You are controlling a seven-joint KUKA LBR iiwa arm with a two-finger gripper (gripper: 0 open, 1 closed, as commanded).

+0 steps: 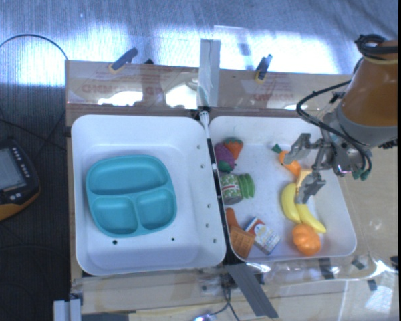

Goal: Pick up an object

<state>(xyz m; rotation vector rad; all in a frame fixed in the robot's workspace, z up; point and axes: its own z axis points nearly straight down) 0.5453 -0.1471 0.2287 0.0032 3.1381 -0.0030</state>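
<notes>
At lower right of the frame, an orange touches the banana just above it in the right bin. The gripper hovers over the banana's upper end, fingers spread wide and empty. Best to descend straight, straddling the banana across its width, clear of the carrot behind.

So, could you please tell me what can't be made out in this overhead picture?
- The small orange piece in the right bin: partly covered by the gripper, so what it is stays unclear.
- The small carton: its label is too small to read.
- The arm: cut off by the right edge.
- The dark device on the left: cut off by the left edge.
</notes>
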